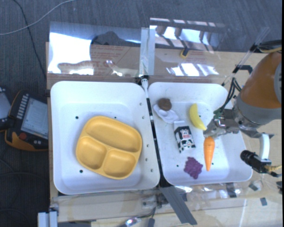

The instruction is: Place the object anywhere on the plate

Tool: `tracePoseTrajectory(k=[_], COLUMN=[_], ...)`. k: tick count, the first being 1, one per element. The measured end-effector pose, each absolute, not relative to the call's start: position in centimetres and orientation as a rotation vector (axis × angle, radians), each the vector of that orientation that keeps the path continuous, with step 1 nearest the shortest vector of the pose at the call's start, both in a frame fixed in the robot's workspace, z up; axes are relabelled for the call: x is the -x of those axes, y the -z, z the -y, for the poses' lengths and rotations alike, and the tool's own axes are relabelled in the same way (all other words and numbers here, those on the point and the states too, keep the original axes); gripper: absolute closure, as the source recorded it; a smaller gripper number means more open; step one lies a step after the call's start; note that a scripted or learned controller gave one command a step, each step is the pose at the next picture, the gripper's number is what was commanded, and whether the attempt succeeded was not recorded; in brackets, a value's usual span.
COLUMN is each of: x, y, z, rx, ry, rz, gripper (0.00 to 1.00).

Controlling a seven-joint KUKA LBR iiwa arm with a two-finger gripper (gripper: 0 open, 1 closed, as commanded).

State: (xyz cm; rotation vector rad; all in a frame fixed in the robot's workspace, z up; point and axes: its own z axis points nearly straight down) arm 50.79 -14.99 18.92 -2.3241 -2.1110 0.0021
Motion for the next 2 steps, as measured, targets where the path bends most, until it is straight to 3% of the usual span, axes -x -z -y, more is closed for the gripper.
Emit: tracePoseTrajectory(k=[1, 2], x=[-50.7, -55.5], y=[-18.3, -18.3], z=[7.1, -2.4], rx=[2.223, 1.845], ry=[-0.003, -0.003], rz=[2.217, 2.541], gripper=[1.00, 1.00])
